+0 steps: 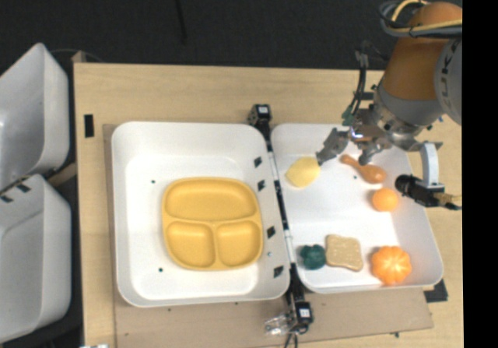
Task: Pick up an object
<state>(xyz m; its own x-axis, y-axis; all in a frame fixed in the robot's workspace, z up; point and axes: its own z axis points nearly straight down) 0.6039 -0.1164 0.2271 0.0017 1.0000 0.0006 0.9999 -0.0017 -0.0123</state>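
The two fingers (333, 144) are spread apart with nothing between them, and the gripper (350, 150) hangs over the far part of the right bin (432, 261), its left fingertip just beside the pale yellow lemon (303, 173) and its right one above the orange drumstick (366, 170). Nearer the front of that bin lie a small orange ball (384, 199), a mandarin (390, 265), a slice of bread (344, 252) and a dark green lump (313, 257). The left bin (128, 183) holds a yellow divided plate (212, 222).
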